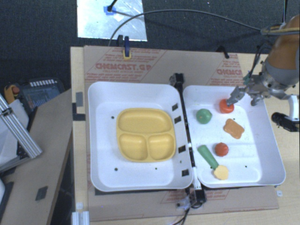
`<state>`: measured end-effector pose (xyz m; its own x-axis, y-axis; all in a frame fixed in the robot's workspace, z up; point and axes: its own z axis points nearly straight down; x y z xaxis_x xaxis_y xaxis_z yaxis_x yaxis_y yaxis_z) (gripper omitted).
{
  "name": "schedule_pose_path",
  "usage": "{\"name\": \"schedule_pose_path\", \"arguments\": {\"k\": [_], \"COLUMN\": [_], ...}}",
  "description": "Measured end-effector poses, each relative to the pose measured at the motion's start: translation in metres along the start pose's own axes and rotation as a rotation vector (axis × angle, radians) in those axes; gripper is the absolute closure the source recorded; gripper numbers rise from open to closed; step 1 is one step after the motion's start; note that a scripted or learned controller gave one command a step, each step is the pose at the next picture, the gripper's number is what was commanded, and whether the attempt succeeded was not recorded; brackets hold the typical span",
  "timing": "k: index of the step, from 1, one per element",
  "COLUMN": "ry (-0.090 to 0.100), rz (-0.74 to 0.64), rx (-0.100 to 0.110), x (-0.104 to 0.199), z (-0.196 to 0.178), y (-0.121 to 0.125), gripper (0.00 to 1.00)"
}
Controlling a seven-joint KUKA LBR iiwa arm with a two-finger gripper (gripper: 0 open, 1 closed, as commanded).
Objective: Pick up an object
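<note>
Left bin (101, 125) with yellow tray (145, 134), right bin (262, 139) with 6 toy foods

We see dark carpet (37, 32) behind the bench, with a shiny metal sheet (111, 12) lying on it and a strip of blue tape (110, 9) near the sheet's middle. A black cable (197, 14) curves across the carpet. The bench is covered by a brown cardboard sheet (140, 62) with red lettering. At left, a tan side table (42, 139) carries an aluminium rail (16, 128) and a handheld controller (37, 92).
</note>
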<state>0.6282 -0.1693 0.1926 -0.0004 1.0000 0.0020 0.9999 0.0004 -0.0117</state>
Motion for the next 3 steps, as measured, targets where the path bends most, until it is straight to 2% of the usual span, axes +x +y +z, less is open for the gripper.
{"name": "schedule_pose_path", "arguments": {"k": [1, 2, 3], "ry": [-0.002, -0.002, -0.002], "rz": [-0.003, -0.002, -0.006], "rx": [-0.013, -0.011, -0.011], "x": [0.001, -0.005, 0.002], "z": [-0.009, 0.037, 0.091], "y": [0.003, 0.010, 0.018], "gripper": [0.00, 0.00, 0.00]}}
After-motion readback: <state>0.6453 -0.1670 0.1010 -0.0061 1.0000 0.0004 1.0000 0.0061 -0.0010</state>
